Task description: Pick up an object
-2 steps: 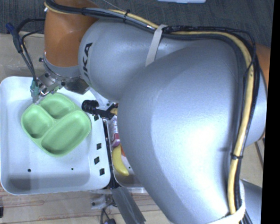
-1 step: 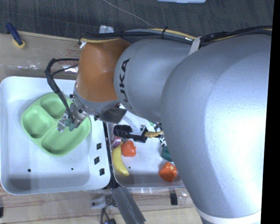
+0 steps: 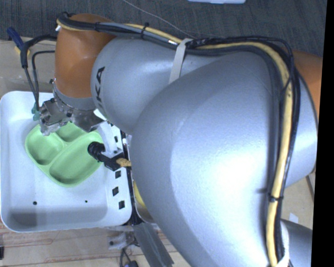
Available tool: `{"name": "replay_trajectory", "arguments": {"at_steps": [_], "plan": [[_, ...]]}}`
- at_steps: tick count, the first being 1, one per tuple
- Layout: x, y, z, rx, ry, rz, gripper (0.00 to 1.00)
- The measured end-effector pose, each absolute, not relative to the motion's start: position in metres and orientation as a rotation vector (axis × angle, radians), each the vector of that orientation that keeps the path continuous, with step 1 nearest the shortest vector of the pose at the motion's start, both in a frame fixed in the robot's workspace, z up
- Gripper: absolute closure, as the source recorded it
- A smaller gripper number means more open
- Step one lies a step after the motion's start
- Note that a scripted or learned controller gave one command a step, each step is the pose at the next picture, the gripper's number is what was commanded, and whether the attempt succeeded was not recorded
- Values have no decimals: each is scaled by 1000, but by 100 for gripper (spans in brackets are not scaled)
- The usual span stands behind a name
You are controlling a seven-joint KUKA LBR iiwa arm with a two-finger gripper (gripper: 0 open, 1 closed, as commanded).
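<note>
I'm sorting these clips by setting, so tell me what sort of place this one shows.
Probably a robotics lab's bin-picking bench: a large grey arm wrapped in cables reaches over a shallow white bin holding a green divided tray, with grey carpet behind.

1. The arm (image 3: 211, 155) had a smooth grey shell with a soft satin sheen, like painted metal or moulded plastic.
2. Its orange band (image 3: 76, 57) was smooth and slightly glossy.
3. The cables (image 3: 281, 109) along the arm looked like rubbery black and yellow sheathing, held by a pale strap.
4. The gripper (image 3: 50, 122) looked like bare, dull metal.
5. The green tray (image 3: 64, 155) was smooth, matt plastic.
6. The white bin (image 3: 17, 183) was smooth plastic with a faint gloss.
7. The bench (image 3: 7, 64) looked like pale, matt wood.
8. The floor (image 3: 107, 2) behind had a dark, ribbed, cloth-like texture.
</note>
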State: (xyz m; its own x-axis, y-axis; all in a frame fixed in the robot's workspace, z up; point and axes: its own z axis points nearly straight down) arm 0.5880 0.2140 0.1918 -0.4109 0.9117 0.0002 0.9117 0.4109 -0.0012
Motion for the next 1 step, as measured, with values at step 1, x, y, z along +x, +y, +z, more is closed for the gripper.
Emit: {"name": "replay_trajectory", "arguments": {"at_steps": [1], "plan": [[639,148,187,-2151,-2290,4,100]]}}
